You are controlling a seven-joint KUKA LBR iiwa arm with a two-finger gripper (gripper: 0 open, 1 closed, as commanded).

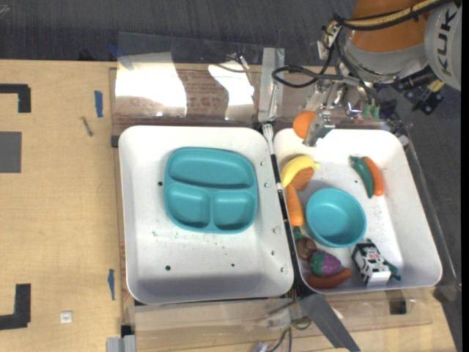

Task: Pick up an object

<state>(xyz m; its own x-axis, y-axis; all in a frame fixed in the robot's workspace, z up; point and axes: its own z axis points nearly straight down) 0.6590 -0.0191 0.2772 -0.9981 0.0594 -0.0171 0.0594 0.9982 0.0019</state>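
Orange and round, with no long axis to point any way, the small fruit [303, 124] sits at the far-left rim of the right bin [418, 218], touching the gripper [322, 127], whose grasp I cannot tell, and "KU" is readable on the arm [396, 20].

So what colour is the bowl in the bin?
Teal blue. The bowl shows best in the camera view, in the right bin.
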